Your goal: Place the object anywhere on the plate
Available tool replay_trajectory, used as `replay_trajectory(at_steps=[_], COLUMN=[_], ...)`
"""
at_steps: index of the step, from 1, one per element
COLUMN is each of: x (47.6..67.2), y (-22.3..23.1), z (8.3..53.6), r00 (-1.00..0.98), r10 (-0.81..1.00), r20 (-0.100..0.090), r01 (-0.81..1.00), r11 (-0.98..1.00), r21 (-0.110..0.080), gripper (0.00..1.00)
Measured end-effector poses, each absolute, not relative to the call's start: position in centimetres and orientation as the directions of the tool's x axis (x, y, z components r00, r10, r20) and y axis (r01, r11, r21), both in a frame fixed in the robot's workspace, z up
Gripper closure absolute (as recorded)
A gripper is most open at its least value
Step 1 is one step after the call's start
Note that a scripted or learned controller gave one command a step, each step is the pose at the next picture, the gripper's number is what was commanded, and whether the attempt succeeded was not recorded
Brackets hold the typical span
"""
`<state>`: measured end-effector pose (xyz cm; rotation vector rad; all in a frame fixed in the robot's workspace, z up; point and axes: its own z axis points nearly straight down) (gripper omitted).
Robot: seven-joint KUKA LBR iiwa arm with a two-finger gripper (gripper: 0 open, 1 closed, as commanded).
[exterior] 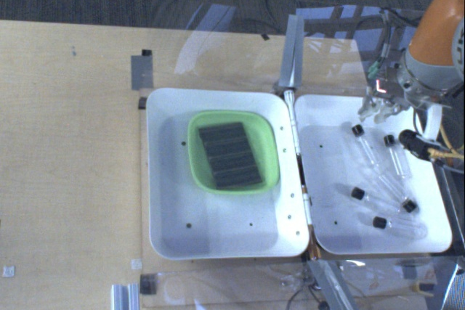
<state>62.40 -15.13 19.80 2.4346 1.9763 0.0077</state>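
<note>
The hand hangs over the far edge of the right bin, and I cannot tell how it is set or if it touches anything. Clear tubes with black caps lie loose in that bin, close to the hand. The green plate sits in the left bin with a dark ridged block on it.
</note>
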Motion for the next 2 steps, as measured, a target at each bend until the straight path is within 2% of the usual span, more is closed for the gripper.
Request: replay_trajectory(at_steps=[1,2], x=[62.4,58.5], y=[-15.1,-17.1], z=[19.8,28.4], r00=[0.206,0.26], r10=[0.979,0.966], r20=[0.0,0.0], r01=[0.979,0.966], r11=[-0.206,-0.26], r21=[0.008,0.01], gripper=[0.0,0.0])
